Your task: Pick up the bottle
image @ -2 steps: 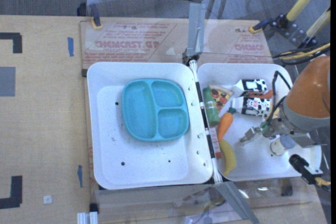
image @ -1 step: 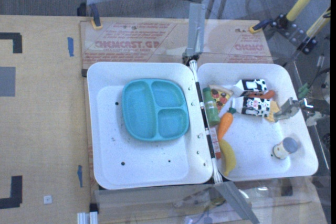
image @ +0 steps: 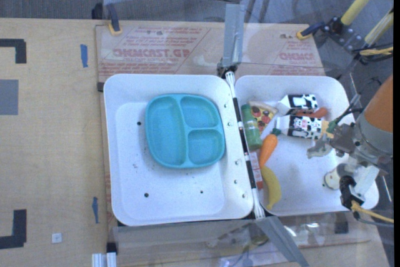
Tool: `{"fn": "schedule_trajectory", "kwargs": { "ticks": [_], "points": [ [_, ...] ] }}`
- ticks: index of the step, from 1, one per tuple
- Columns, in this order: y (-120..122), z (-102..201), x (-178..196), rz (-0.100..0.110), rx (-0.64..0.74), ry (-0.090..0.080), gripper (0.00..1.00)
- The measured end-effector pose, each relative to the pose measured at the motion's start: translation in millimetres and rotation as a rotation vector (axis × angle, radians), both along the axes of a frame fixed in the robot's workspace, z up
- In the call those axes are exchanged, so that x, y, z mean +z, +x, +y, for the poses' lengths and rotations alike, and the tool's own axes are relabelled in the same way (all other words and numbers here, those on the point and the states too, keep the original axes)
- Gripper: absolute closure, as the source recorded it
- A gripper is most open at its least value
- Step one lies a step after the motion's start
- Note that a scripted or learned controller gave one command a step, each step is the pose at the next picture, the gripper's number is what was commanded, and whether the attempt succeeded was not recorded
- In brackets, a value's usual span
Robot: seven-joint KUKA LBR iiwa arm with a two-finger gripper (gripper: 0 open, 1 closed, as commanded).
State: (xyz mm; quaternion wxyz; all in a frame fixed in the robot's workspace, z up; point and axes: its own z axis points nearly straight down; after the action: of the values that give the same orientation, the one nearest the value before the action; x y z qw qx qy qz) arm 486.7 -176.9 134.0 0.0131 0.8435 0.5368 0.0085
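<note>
You are looking at two shallow white bins of smooth plastic, the left bin [image: 125, 153] speckled with small dark marks and bearing a teal divided plate [image: 185, 130] with rounded corners and three compartments. In the right bin [image: 300, 191], a green bottle [image: 252, 125] lies along the left wall, near the middle of the frame, slim and cylindrical with a label on its side. A pizza slice [image: 265, 114] touches its right side, an orange carrot [image: 268, 148] lies just below, and a yellow banana [image: 271, 185] curves beneath that. Two black-and-white spotted cartons [image: 302, 115] lie further right. The gripper [image: 325, 144] hangs at the frame's right, well apart from the bottle; you cannot tell how its fingers stand.
</note>
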Motion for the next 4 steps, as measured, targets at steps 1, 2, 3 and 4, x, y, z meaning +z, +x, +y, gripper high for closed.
{"fn": "schedule_trajectory", "kwargs": {
  "ticks": [1, 2, 3, 4],
  "points": [
    [-0.1, 0.0, -0.2, 0.0, 0.0, 0.0, 0.0],
    [4.3, 3.9, -6.1, -0.025, -0.508, 0.007, 0.0],
    [16.0, 15.0, -46.4, 0.019, -0.077, 0.01, 0.0],
    [-8.0, 58.5, -13.3, 0.029, -0.35, 0.018, 0.0]
  ]
}}
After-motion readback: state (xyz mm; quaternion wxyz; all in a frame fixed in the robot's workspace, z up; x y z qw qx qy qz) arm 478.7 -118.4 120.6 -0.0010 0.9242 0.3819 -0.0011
